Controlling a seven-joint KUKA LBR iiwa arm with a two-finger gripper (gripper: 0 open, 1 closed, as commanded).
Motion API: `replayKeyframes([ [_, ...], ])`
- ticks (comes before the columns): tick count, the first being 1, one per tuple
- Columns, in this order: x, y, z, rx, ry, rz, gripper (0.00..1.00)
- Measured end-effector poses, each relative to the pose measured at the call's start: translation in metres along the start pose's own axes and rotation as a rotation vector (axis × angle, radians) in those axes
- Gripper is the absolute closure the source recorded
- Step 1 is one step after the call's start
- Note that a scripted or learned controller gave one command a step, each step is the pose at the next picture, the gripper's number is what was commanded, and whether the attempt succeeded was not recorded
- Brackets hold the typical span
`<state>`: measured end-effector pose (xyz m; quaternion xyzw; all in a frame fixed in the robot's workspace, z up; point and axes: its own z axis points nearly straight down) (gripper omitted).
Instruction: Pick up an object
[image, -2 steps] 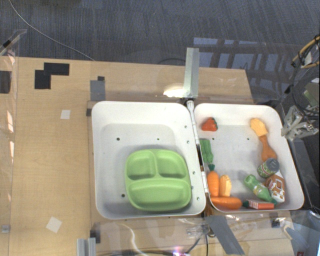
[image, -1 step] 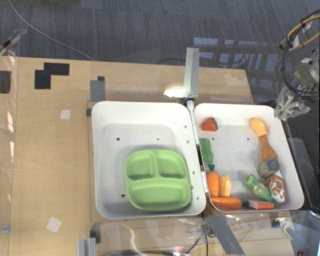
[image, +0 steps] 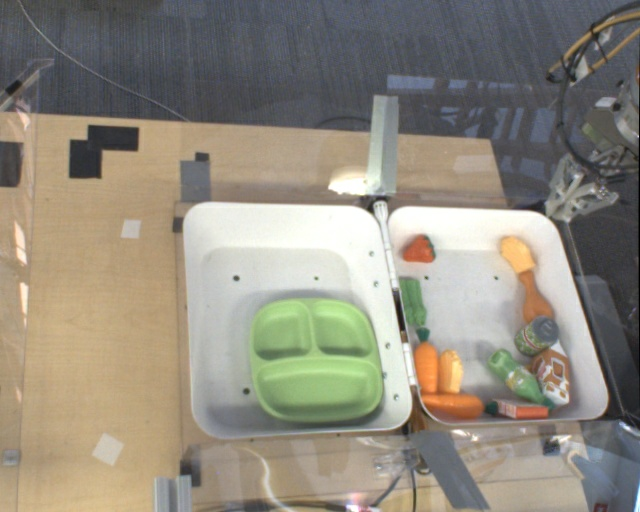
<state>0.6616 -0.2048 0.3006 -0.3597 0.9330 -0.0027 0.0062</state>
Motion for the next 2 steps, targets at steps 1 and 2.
replayKeyframes([
  [1,-0.007,-0.006,-0.006,0.001,0.0,-0.117,1.0],
  [2,0.035,0.031,-0.002,-0.002,0.002,-0.247,1.0],
])
